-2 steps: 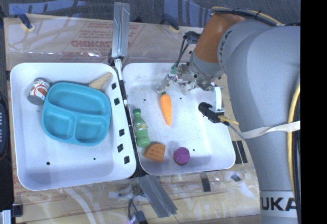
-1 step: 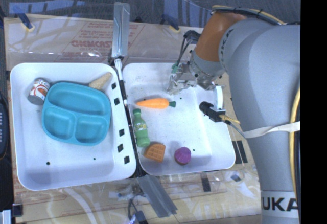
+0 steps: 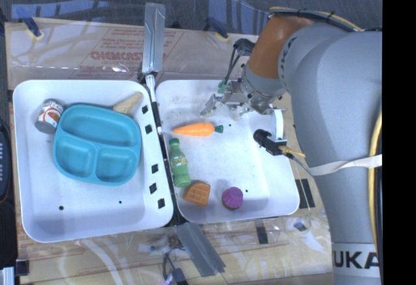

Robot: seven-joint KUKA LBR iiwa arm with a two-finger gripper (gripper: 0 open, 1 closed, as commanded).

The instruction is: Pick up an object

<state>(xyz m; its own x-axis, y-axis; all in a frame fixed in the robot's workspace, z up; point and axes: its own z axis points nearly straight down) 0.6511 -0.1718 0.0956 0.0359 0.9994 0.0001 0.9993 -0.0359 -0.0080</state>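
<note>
Hand point(image 3: 224, 103) hovers over right shallow white plastic bin point(image 3: 276, 196), above orange plastic carrot point(image 3: 194, 129); how far its fingers are spread cannot be told, no object visibly held.

Two white bins point(image 3: 39, 212), clear plastic sheet point(image 3: 84, 49) behind, cardboard bench point(image 3: 130, 257)

Robotics lab, by the look of it: grey industrial arm point(image 3: 338, 114) at three o'clock over twin white bins point(image 3: 39, 212) of toy food, taped plastic sheeting point(image 3: 84, 49) at eleven o'clock.
</note>
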